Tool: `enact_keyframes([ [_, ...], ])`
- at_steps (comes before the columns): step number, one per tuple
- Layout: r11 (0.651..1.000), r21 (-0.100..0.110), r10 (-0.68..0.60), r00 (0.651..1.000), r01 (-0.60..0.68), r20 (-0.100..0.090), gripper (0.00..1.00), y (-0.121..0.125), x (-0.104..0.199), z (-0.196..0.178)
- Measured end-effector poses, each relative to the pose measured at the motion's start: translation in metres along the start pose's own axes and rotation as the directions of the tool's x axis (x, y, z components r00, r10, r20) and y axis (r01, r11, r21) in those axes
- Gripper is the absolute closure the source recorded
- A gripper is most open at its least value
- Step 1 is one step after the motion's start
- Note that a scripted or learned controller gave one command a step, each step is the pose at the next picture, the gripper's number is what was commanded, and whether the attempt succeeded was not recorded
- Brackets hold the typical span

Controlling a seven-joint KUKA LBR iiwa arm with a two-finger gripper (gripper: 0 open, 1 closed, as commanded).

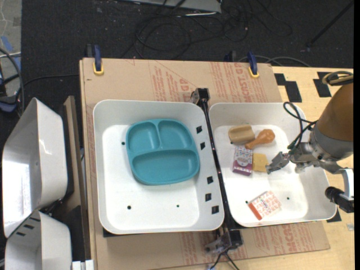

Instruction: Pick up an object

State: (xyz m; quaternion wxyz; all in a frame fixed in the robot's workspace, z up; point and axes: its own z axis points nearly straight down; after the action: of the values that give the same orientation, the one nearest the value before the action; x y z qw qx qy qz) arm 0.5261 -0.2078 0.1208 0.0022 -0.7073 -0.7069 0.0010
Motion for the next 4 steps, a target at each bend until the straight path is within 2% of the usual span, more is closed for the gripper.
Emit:
enact_keyframes([
  [1,1.0,-0.005,0.0,1.0,0.0,0.002,1.0,0.001,-0.001,-0.014],
  [2,1.0,-0.008,0.0,1.0,0.0,0.004,1.0,0.001,-0.006,-0.057],
  [3,1.0,-0.011,-0.004,1.0,0.004,0.005,1.0,0.001,-0.003,-0.12],
  [4,1.0,-0.008,-0.004,1.0,0.004,0.004,1.0,0.002,-0.003,-0.145],
])
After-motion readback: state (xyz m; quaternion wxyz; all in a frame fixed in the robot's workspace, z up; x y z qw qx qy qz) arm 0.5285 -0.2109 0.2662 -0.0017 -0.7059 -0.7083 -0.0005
